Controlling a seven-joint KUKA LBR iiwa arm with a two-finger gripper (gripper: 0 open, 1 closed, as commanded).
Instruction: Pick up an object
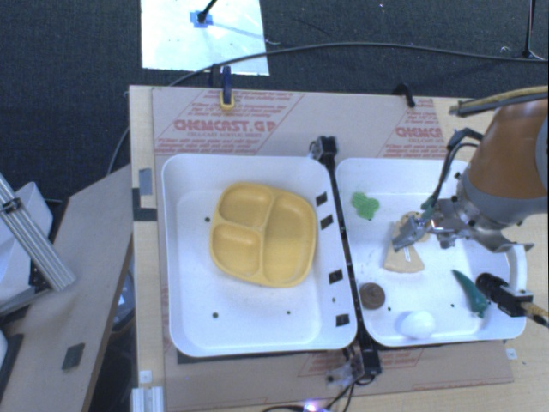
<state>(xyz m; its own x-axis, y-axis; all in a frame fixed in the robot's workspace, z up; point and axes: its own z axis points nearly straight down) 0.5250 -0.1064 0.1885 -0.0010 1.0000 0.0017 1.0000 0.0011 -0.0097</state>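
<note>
The gripper [410, 233] hangs over the right bin [390, 174], just above a tan wedge-shaped piece [403, 261] near the bin's middle (finger spacing can't be judged).

floor [69, 50]: dark carpet | white sheet [202, 24] lying on it | surface [283, 118]: brown board, red print | black cable [360, 48] crossing behind

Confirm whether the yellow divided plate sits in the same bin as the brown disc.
No. The yellow divided plate lies in the left bin, while the brown disc lies in the right bin.
</note>
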